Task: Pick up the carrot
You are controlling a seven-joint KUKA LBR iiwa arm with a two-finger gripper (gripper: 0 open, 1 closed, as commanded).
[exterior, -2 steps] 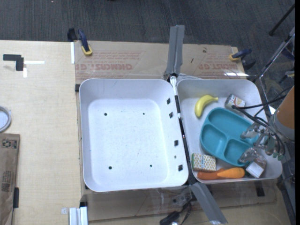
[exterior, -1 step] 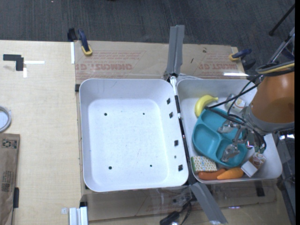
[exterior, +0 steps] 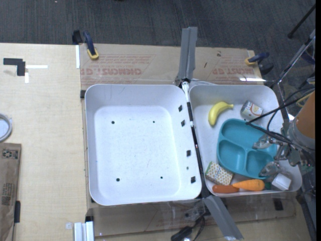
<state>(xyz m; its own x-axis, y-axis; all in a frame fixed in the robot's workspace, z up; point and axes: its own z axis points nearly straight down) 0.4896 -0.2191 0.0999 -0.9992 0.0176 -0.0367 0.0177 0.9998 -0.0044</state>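
We see even, diffuse overhead light. The white bins [exterior: 135,104] look bright without harsh glare, shadows stay soft along their walls, and fine detail is slightly soft throughout.

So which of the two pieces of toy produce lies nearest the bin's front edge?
The orange carrot, along the right bin's front wall; the yellow banana lies toward the back.

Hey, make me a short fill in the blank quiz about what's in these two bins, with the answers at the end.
1. The carrot lies along the near wall of the ___ bin.
2. The divided tray is ___ in colour.
3. The banana lies toward the ___ end of its bin.
4. The gripper is over the tray's ___ edge.

Missing words: right; blue; far; right
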